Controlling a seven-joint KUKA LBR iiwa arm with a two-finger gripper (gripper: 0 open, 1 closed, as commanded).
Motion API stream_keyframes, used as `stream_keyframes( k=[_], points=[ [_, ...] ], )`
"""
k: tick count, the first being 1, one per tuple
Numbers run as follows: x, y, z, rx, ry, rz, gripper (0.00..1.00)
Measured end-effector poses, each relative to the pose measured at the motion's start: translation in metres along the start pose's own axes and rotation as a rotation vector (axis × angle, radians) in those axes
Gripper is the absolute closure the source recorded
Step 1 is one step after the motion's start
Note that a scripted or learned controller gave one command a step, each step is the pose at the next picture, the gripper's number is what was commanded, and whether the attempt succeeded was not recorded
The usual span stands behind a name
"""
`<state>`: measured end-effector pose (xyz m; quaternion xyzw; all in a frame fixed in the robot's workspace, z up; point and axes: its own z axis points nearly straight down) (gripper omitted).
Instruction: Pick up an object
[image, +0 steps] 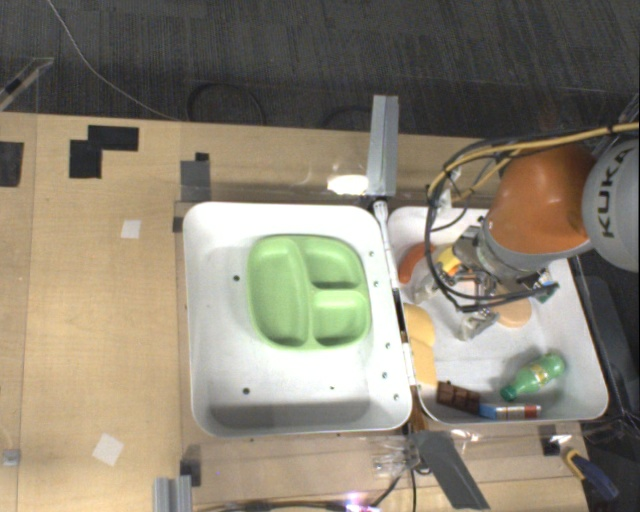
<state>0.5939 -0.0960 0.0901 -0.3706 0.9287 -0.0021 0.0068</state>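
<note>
Objects for picking all lie in the right bin (590, 375); the left bin (215, 330) carries a green divided tray (305, 290). Largest among the right bin's pieces is a pale yellow slab (421, 345) against the wall shared with the left bin, left and slightly toward the near edge from the tool (478, 318). An orange-red round piece (412, 263) sits left of the tool toward the far side, and a tan disc (516, 316) lies just beside it on the right. A green bottle (534, 376) lies well apart toward the near right corner, its long axis slanting. A dark brown bar (458, 397) and a thin red-and-blue stick (512, 410) rest along the near wall. Cables and the wrist hide the tool's tips, so its state cannot be told. Judged from this, the tan disc is nearest.
</note>
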Motion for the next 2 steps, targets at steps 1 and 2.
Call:
stream_keyframes(
  k=[1,2],
  points=[
    [0.03,-0.05,-0.024,0.001,0.003,0.041,0.0],
    [0.091,-0.027,-0.001,0.004,0.0,0.069,0.0]
  ],
)
